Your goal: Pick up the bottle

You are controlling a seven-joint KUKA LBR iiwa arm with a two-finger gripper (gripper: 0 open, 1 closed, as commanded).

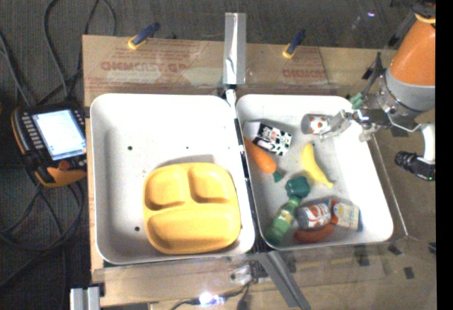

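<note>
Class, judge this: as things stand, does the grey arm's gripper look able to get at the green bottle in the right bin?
Probably yes: the green bottle lies uncovered from above, though a can crowds it.

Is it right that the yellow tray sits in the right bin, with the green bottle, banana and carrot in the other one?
Not quite. The camera view shows the yellow tray in the left bin, not the right. The green bottle, banana and carrot do share the other bin, the right bin. The end effector hangs over that bin's far right corner.
</note>
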